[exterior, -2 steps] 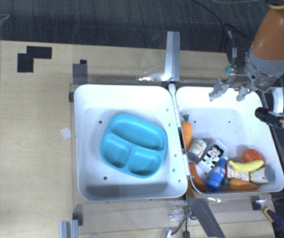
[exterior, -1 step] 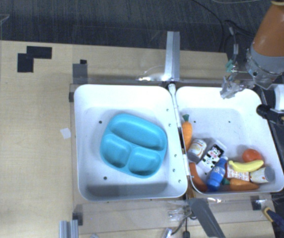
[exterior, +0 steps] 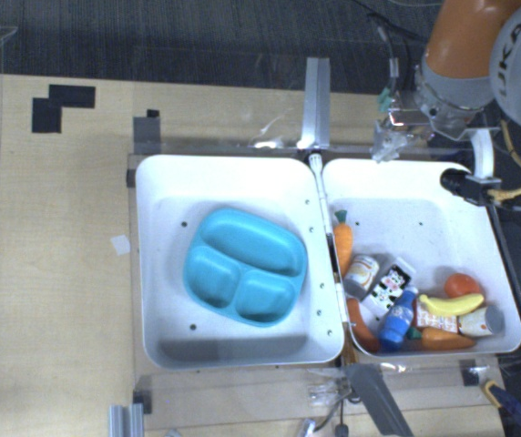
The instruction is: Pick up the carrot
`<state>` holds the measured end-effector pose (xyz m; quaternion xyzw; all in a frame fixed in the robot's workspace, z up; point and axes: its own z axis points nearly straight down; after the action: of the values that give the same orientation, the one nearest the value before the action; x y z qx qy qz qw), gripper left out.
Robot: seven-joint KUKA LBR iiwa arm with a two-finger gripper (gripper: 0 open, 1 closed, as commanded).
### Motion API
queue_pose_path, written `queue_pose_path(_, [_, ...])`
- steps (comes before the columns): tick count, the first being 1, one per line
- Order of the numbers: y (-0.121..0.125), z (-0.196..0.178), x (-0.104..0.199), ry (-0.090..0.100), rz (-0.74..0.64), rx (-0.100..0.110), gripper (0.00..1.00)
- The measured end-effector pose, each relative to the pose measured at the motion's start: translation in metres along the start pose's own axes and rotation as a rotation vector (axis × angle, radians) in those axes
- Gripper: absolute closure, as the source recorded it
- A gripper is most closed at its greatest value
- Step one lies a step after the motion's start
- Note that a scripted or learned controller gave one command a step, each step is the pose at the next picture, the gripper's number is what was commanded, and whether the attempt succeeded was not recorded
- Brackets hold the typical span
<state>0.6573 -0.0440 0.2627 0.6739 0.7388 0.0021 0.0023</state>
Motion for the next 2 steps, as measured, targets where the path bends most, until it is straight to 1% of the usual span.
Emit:
queue_pose_path(1, [0.000, 0.000, 0.000, 0.000, 0.000, 0.000, 0.00])
queue_pose_path(2, [-0.049, 0.076, 0.010, 0.000, -0.022, 0.003, 0.00])
